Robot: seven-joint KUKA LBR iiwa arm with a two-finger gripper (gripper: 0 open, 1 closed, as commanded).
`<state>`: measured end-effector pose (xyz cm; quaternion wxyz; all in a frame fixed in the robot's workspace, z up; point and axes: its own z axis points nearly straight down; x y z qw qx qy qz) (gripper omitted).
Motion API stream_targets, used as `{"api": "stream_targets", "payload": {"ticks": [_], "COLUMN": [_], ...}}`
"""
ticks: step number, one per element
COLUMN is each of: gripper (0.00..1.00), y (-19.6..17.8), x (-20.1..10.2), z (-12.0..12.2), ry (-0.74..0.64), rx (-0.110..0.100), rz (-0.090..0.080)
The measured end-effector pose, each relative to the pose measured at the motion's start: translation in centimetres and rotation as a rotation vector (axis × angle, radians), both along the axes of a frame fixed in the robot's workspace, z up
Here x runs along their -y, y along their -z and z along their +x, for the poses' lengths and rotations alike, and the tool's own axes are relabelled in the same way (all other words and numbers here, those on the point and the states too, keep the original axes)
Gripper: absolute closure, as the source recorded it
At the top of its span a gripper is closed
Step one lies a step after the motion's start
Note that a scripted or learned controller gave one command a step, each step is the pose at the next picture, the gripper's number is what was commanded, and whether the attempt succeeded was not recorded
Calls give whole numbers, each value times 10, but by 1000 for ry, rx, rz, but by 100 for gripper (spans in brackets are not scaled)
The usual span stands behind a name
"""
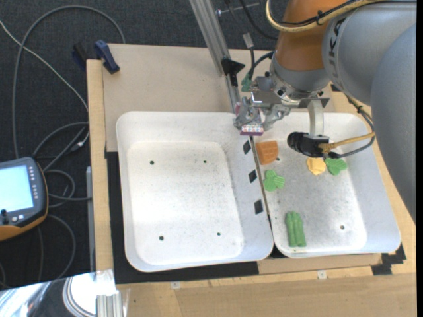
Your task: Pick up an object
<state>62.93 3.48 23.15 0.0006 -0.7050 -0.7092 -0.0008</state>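
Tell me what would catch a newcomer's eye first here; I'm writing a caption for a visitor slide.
The big grey arm with its orange band fills the upper right, its gripper hanging over the far edge between the two bins. Bright toys dot the right bin: an orange block, a yellow piece, and a green block near the front.

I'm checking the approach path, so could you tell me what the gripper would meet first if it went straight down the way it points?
The gripper hangs over the divide between the bins, just above the orange block. Going straight down, it would probably meet the right bin's left rim or that block first; depth is unclear from this slant.
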Motion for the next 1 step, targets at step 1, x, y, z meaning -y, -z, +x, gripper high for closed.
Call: {"api": "stream_targets", "payload": {"ticks": [1], "gripper": [100], "y": [5], "x": [-57], "z": [11], "ry": [-1], "rx": [1], "rz": [0]}}
